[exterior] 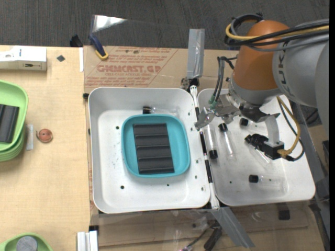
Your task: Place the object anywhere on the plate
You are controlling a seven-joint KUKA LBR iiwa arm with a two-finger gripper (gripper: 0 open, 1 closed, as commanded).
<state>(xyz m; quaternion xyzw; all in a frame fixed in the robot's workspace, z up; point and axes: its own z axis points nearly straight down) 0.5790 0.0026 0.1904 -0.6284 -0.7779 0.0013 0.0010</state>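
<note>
The gripper (pixel 217 114), its jaws' spread impossible to tell, hangs at the right bin's (pixel 293 192) left wall, the teal plate (pixel 128 156) lying leftward in the left bin (pixel 104 192), the object unidentifiable.

**Wooden bench and its load**

The pale wooden bench (pixel 52 187) carries two white bins: the left bin (pixel 104 192) and the right bin (pixel 293 190), side by side and touching. A cardboard sheet (pixel 131 64) lies behind them, a green tray (pixel 13 95) at the left edge

smooth glossy teal plastic plate (pixel 180 145), glossy white plastic bins (pixel 104 140), matt light wood bench (pixel 52 192).
</note>
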